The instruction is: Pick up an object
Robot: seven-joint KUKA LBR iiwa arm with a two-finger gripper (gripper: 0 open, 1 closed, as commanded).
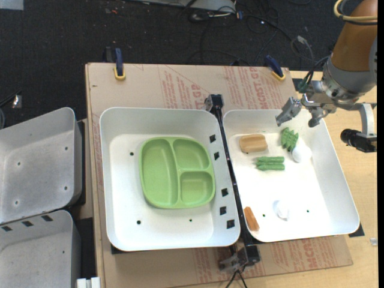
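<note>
The right bin (336,179) holds a tan bread piece (253,143), a bunch of green beans (270,163), a green leafy piece (290,138), a white egg-like piece (299,153), a small white object (281,210) and an orange sausage (251,219). My gripper (299,114) hangs above the bin's far right part, just over the green leafy piece. Its fingers (287,113) are spread apart and nothing sits between them.
The left bin (120,131) holds a green sectioned plate (178,172). A black divider (225,161) runs between the bins. Blue and yellow clamps (119,63) grip the board's far edge. White trays (36,155) lie off the bench at left.
</note>
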